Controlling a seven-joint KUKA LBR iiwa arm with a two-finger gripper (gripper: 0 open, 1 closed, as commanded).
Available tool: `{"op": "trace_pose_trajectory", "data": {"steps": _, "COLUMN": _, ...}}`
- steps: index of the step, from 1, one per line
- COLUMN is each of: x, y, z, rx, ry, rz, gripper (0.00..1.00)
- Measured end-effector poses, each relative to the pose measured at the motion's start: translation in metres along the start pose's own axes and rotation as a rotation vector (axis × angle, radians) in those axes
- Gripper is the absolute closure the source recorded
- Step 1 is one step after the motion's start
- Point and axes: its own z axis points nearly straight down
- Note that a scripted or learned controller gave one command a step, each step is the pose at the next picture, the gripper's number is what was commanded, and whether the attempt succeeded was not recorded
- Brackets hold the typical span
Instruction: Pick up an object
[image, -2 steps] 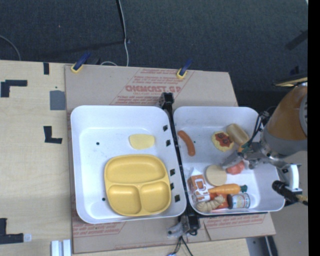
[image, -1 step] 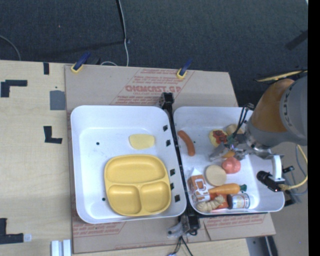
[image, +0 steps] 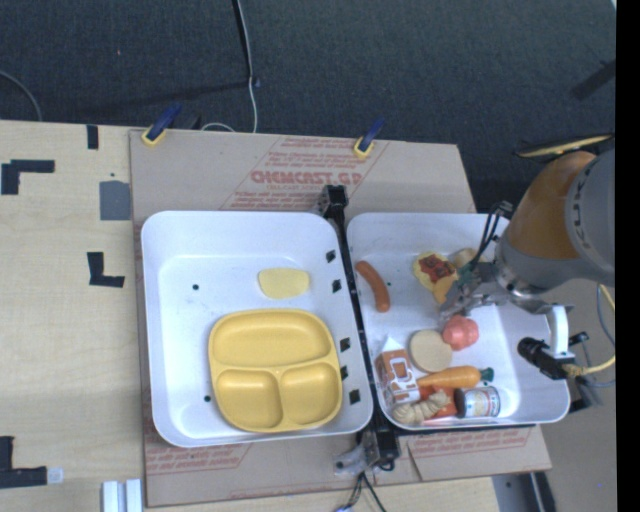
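Camera view: the hand (image: 464, 297) hangs over the right bin (image: 530, 395), just above a pink ball (image: 460, 332).
Whether its fingers are spread or pressed together cannot be told. The carrot (image: 451, 378), at six o'clock of the ball, lies with its long axis three-to-nine. A sausage (image: 373, 285) lies at ten o'clock; the yellow tray (image: 275, 366) sits in the left bin (image: 170, 330).

Right bin (image: 520, 235) near edge is crowded by carrot (image: 452, 378), jar (image: 478, 403) and carton (image: 398, 374); open floor is left along its far edge, past sausage (image: 373, 285).
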Motion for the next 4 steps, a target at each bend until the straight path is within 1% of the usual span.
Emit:
{"op": "trace_pose_trajectory", "data": {"steps": 1, "x": 0.0, "y": 0.0, "z": 0.0, "rx": 0.0, "ry": 0.0, "rz": 0.0, "gripper": 0.0}}
{"op": "trace_pose_trajectory", "data": {"steps": 2, "x": 0.044, "y": -0.036, "z": 0.012, "rx": 0.004, "ry": -0.001, "rz": 0.0, "gripper": 0.0}}
{"op": "trace_pose_trajectory", "data": {"steps": 3, "x": 0.057, "y": -0.079, "z": 0.01, "rx": -0.002, "ry": -0.006, "rz": 0.006, "gripper": 0.0}}
{"op": "trace_pose_trajectory", "data": {"steps": 4, "x": 0.068, "y": -0.051, "z": 0.009, "rx": -0.007, "ry": -0.019, "rz": 0.009, "gripper": 0.0}}
